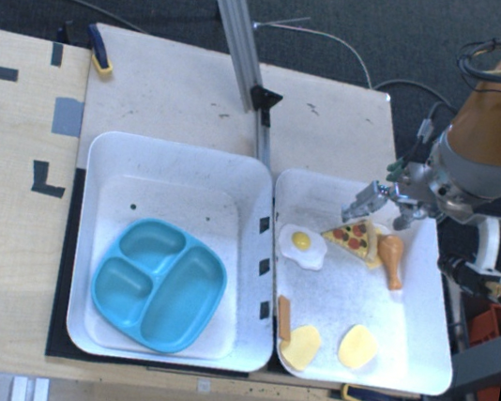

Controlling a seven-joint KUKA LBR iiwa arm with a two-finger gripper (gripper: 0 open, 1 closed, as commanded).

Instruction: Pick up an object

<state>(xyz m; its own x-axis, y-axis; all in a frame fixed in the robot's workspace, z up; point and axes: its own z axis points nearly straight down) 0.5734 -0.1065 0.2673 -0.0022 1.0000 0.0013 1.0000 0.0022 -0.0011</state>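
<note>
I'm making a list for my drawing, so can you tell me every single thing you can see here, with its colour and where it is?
bins: 2, white, side by side on the bench
plate: 1, blue with three sections, in the left bin
fried egg: 1, white with yellow middle, right bin, near its left wall
pizza slice: 1, yellow and red, right bin, just below the tool
drumstick: 1, orange-brown, right of the pizza slice
sausage: 1, orange, right bin, lower left
yellow pieces: 2, pale yellow, near the right bin's front edge
clamp: 1, blue and yellow, on the bench's back left
pole: 1, silver, slanting above the bins
arm: 1, grey and orange, right side
tool: 1, grey, above the pizza slice
</note>
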